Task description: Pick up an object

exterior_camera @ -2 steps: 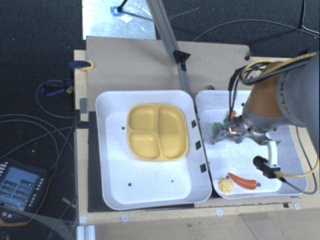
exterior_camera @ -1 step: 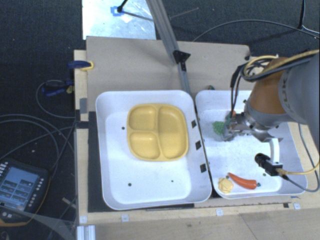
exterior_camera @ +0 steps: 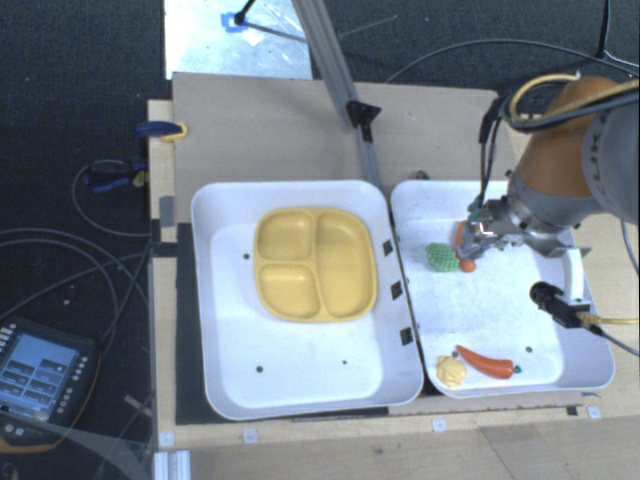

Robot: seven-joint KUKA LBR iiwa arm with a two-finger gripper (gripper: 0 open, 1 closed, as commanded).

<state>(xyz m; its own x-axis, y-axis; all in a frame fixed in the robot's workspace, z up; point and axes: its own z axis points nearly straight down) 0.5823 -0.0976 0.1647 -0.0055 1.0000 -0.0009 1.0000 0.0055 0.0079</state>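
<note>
In the right bin (exterior_camera: 590, 368), gripper (exterior_camera: 474, 240) sits low by a small orange toy (exterior_camera: 465, 261) and green knobbly toy (exterior_camera: 440, 257); grip state unclear, can't tell from here. Both toys look like light, stiff plastic, possibly slippery; pinch across the orange toy's narrow middle.

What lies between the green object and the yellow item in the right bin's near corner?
In the camera view, only bare white bin floor lies between the green object and the yellow item. The red pepper sits just right of that line.

Even overhead light, white bins (exterior_camera: 300, 368) bright, faint shadows, slightly soft, grainy focus
</note>
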